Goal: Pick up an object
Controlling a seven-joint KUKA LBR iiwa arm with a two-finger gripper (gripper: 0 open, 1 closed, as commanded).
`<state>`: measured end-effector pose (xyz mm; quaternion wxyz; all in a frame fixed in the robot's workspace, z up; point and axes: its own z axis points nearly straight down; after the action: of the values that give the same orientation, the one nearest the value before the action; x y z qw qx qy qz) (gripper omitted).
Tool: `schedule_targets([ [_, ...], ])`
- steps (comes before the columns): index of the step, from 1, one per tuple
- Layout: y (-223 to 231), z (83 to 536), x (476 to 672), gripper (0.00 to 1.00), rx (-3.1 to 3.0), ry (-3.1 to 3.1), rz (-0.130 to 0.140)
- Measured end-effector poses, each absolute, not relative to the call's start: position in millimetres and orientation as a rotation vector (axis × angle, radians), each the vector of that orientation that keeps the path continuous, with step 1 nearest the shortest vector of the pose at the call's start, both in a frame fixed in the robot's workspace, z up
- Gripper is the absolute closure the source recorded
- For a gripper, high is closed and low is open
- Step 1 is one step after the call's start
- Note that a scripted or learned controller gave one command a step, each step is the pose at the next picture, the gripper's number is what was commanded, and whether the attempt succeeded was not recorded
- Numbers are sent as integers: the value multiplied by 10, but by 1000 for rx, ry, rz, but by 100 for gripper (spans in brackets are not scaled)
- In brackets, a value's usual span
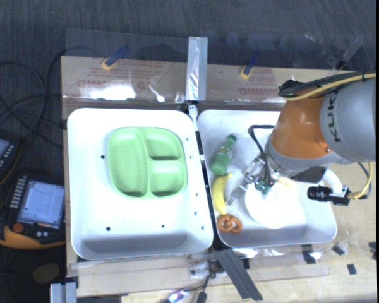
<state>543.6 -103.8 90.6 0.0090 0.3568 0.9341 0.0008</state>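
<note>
The right bin (pixel 319 232) holds a green bottle (pixel 222 155) lying near its left wall. Just below the bottle is a yellow banana (pixel 220 194), and a small orange-brown ring-shaped object (pixel 228 223) lies in the front left corner. A white round plate (pixel 276 210) lies in the middle of that bin. My gripper (pixel 242 190) hangs low over the bin, slanted toward the lower left. Its tip is just right of the banana and at the plate's left edge. I see nothing held in it.
In the left bin (pixel 82 232) a green divided plate (pixel 146 161) lies upside centre. A raised divider (pixel 202 169) separates the two bins. The arm's orange band (pixel 300 131) and grey body cover the right bin's back right part.
</note>
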Motion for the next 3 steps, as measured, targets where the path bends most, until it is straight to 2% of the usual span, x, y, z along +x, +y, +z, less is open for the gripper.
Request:
schedule_targets([
  [1,-1128,893,5955,0,1452,2776,7],
  [2,-1420,1430,6150,0,1382,2820,0],
  [3,-2044,1117,6167,0,1028,2970,28],
])
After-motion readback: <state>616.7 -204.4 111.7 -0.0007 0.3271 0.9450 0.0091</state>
